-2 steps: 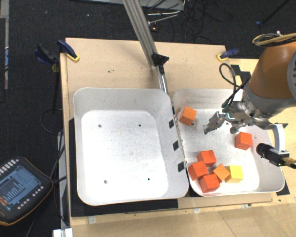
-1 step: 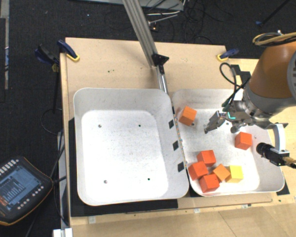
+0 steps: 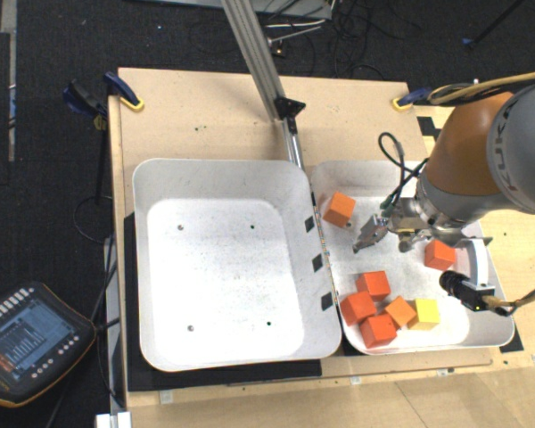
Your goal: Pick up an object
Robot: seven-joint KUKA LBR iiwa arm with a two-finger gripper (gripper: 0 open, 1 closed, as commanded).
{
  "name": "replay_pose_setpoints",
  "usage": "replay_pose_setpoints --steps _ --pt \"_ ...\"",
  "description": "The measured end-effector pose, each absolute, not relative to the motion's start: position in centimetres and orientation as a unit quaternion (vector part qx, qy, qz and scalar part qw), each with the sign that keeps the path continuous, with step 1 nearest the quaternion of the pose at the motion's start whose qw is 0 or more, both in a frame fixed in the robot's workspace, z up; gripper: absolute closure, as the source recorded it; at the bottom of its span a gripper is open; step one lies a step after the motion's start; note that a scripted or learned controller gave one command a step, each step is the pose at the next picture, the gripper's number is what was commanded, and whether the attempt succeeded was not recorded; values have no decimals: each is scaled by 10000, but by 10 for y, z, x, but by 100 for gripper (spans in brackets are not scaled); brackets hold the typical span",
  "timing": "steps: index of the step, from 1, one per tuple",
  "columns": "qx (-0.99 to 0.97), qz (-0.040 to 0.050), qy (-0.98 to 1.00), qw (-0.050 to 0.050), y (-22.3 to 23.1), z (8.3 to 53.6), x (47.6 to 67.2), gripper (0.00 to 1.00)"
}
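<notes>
Over the right bin [image 3: 481,335], low above its floor: hand [image 3: 367,236] reaching in from the right, grey arm [image 3: 481,163] with its orange band bulking over the bin's far side. Fingers too small and dark to read, so cannot tell whether spread or pressed together; nothing visibly between them. Just beyond the hand, toward the divider: a lone orange block [image 3: 340,209], apart from the fingertips, not touching. Looks the likeliest target, judged by how the hand points that way and by the open floor around it, room enough for fingers on either side. Nearer the front rim: a tight cluster of orange cubes [image 3: 367,307], with an orange piece [image 3: 399,310] and a yellow block [image 3: 426,312] just beside them, packed close, touching or nearly so, probably a harder pick since fingers would jam between neighbours. Off to the right, partly under the wrist: one more red-orange cube [image 3: 440,255], near the bin wall, awkward to straddle there. Left bin [image 3: 152,185] alongside, white and speckled, sharing the middle edge with the right one on the tabletop [image 3: 205,105]. Task not yet done, nothing lifted. Next move, by guess: settle over the lone block, square to its faces, then descend. Risk: a glancing touch nudging the block away toward the divider.
</notes>
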State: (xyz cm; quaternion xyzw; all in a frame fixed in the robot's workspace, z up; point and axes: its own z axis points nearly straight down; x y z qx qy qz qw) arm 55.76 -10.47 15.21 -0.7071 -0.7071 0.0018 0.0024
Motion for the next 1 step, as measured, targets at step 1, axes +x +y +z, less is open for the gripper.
replay_pose_setpoints --steps 1 --pt "-7074 17 -7068 23 -104 98 556 0"
